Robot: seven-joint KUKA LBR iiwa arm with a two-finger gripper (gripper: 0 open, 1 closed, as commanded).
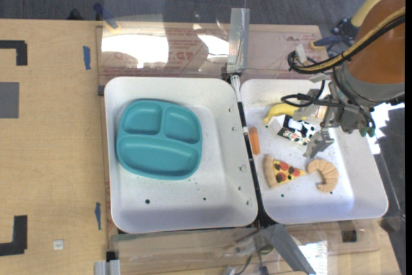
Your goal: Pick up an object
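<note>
The claw (320, 138) hangs over the right bin (360, 203). Just below it lies the croissant (324, 174), with the pizza slice (280, 172) to the claw's lower left. The banana (280, 111) lies to its upper left. Farther left, in the left bin (219, 203), rests the divided plate (158, 138).

Teal plate (158, 138), yellow banana (280, 111), white bins (219, 203)

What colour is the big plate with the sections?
Teal blue; the plate shows best in the camera view.
</note>
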